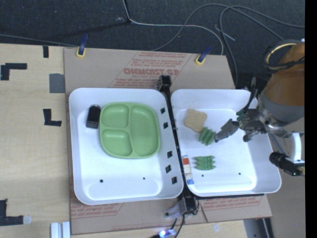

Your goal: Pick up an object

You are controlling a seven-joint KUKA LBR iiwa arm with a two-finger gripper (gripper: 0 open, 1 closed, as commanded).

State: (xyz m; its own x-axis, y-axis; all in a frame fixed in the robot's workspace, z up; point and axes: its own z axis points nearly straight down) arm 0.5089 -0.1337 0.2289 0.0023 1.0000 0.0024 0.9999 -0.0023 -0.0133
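With claw (224, 131) state indeterminate at centre-right, it may nudge the adjacent green piece (206, 136) instead of gripping it.

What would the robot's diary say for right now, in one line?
stage: reaching | pincer: over right bin, beside green toy | tan block: lying free | left bin: green plate, black block

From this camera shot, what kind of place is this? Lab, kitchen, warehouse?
Most likely a robotics lab bench set up for grasping trials. Two white bins sit on clamped cardboard, loose cables trail over dark carpet behind, and a robot arm reaches over small items like a green divided plate.
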